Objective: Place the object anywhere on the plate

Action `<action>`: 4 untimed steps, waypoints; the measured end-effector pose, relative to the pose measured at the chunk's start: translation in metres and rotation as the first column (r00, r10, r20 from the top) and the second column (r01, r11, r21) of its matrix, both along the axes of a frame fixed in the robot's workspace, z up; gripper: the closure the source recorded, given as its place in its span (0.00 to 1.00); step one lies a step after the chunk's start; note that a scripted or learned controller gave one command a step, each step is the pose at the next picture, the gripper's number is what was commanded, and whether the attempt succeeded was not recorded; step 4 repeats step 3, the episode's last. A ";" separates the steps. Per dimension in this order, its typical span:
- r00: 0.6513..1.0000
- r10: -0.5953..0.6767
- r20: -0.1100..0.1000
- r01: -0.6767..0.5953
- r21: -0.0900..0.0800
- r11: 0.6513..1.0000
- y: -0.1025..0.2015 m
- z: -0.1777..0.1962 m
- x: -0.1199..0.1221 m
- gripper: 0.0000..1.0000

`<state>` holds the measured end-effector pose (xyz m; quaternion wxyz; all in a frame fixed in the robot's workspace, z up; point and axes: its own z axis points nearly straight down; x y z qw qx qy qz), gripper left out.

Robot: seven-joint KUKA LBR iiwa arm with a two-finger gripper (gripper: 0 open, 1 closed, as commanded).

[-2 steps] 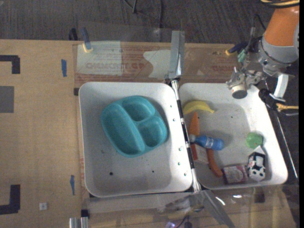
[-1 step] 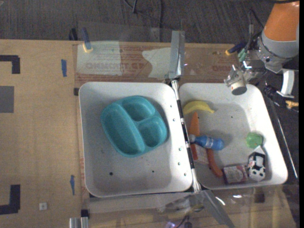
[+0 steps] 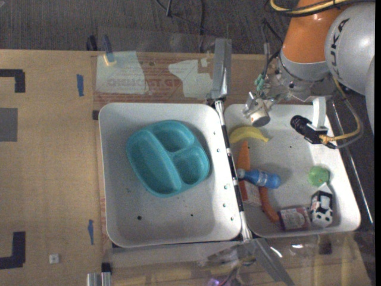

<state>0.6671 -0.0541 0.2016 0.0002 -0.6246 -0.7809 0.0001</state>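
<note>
One banana [image 3: 249, 135] lying crosswise, ends drooping, gripper [image 3: 258, 114] just above, grip unclear, plate [image 3: 168, 157] apart

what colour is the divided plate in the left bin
Teal, a blue-green: the plate shows best in the camera view.

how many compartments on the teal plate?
3. On the teal plate in the left bin: one long section along its left side, one at upper right, one at lower right.
</note>
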 end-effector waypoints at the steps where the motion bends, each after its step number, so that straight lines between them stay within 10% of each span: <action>1: 0.993 0.117 0.000 -0.117 0.000 0.993 0.074 -0.016 0.000 1.00; 2: 0.991 0.137 0.003 -0.137 0.000 0.991 0.161 -0.018 -0.006 1.00; 3: 0.991 0.136 0.003 -0.136 0.000 0.991 0.160 -0.018 -0.005 0.00; 4: 0.991 0.136 0.003 -0.136 0.000 0.991 0.160 -0.018 -0.005 0.00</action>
